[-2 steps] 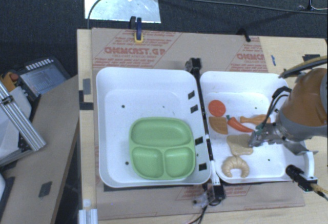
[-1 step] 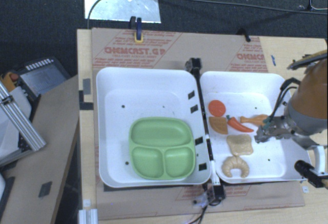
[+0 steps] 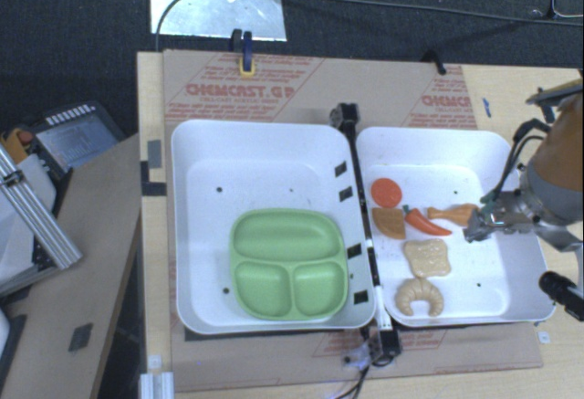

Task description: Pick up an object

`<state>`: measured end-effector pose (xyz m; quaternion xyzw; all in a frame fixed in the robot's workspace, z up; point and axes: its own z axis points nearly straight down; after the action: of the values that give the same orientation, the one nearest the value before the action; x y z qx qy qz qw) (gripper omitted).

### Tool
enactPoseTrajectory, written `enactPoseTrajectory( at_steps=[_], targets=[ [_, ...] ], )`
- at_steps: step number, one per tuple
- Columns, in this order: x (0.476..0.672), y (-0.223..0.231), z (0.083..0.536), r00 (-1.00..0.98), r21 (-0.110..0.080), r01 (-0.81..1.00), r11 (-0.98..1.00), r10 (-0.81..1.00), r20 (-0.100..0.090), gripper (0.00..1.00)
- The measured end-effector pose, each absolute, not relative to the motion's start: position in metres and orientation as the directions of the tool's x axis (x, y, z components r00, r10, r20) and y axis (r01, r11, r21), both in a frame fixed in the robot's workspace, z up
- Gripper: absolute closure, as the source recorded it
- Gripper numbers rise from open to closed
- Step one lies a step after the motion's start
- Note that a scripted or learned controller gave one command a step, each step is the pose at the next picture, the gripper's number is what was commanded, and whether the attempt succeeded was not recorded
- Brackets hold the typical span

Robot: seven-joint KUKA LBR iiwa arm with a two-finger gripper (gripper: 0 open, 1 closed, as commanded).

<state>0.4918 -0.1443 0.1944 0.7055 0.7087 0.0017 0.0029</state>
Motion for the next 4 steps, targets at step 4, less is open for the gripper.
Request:
enactPoseTrajectory(
  at_steps=[4],
  targets=[
    [0.515, -0.006, 0.254, -0.009, 0.002, 1.0, 0.009, 1.0, 0.002, 1.0]
  ],
)
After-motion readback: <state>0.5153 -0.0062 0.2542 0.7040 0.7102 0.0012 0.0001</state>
